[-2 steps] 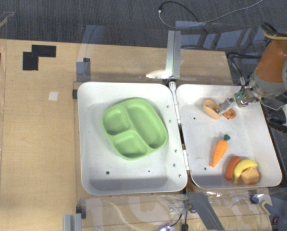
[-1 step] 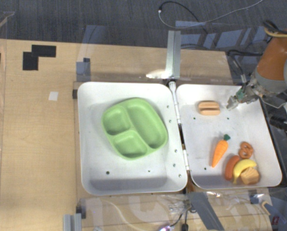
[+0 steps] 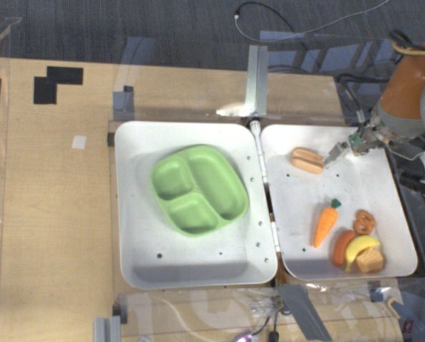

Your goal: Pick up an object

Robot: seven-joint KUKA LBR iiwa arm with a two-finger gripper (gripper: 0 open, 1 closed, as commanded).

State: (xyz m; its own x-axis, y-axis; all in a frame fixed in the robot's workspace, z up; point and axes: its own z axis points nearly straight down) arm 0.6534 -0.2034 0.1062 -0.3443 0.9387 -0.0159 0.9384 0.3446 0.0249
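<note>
The claw (image 3: pixel 338 152) is hanging low over the right bin (image 3: pixel 383 191), its tip just beside the hot dog (image 3: pixel 307 160) near the bin's far side; whether it is spread or pressed together, I cannot tell. A carrot (image 3: pixel 325 224) is lying mid-bin, a pretzel (image 3: pixel 364 221) and banana (image 3: pixel 361 247) are clustering at the near right corner. A green divided plate (image 3: pixel 198 189) is sitting in the left bin (image 3: pixel 141 262).

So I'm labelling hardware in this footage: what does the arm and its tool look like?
The arm is grey with a broad orange band above the wrist. Dark cables run along its wrist section. The tool is small and metallic grey, narrowing to thin fingers, with a greenish spot near its base. No lettering or other markings are legible.
</note>
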